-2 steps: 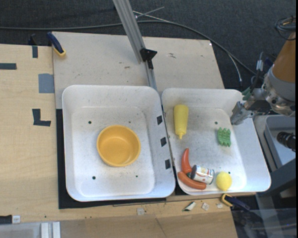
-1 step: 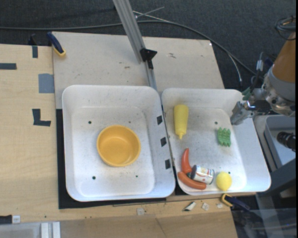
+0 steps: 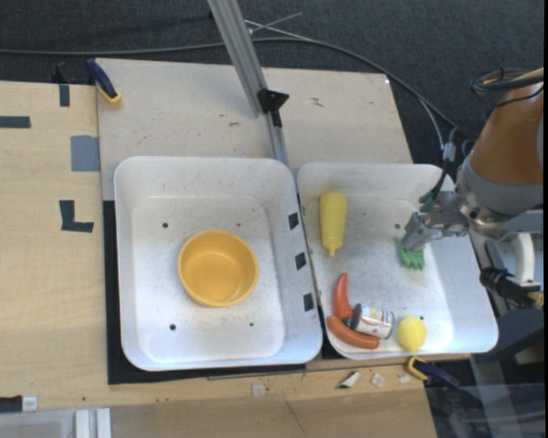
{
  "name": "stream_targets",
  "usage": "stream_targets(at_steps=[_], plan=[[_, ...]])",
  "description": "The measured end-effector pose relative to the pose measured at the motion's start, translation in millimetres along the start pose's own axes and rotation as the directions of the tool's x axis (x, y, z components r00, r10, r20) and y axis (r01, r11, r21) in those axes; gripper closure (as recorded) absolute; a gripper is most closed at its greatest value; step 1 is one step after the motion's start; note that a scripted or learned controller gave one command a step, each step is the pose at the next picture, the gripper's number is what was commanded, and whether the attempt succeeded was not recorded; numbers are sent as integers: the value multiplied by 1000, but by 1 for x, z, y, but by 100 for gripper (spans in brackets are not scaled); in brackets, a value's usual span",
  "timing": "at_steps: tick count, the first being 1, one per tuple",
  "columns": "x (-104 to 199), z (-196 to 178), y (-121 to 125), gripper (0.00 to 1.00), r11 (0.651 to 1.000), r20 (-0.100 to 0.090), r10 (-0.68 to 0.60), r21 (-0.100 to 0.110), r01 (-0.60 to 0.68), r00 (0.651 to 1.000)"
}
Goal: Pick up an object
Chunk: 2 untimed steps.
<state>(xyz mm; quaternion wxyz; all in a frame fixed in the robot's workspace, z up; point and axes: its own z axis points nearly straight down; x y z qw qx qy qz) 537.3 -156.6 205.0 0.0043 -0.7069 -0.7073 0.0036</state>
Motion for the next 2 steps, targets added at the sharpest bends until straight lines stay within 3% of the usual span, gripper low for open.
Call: stream_targets(at_steps=[2], plan=[[-6, 115, -10, 0, 1000, -1, 1, -3, -1, 1000]])
